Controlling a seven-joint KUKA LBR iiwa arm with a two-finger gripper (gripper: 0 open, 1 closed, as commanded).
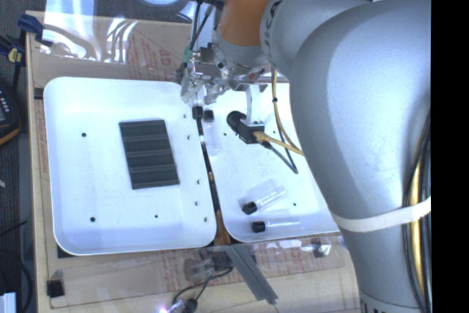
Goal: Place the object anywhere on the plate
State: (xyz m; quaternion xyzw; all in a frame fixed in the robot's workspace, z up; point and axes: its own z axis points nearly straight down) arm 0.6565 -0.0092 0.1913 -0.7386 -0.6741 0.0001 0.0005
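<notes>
Gripper [203, 105] hangs low over the seam where the two shallow white bins meet, at the far end of that seam, below the grey arm's [352, 106] orange band [238, 7]. Between its tips sits a small clear plastic vial with a black cap [207, 130], cap uppermost and body pointing down toward the near edge of the bench; the tips appear pressed onto the capped end, pinching it.

Left of the seam lies the left white bin [80, 179], and in its middle rests the dark grey ribbed rectangular plate [149, 153], flat, well apart from the held vial. Small dark holes dot the bin floor around the plate.

Right of the seam lies the right white bin [242, 179], partly hidden beneath the arm. Near its front rim lie two more clear vials with black caps: one tilted [262, 199], and one lying level [275, 224] just nearer the rim, close together but apart. A black fitting with a tan cable [249, 128] hangs from the arm over this bin, just right of the held vial.

Both bins rest on the pale wooden surface [146, 267], whose near edge carries a grey metal bracket [253, 275].
</notes>
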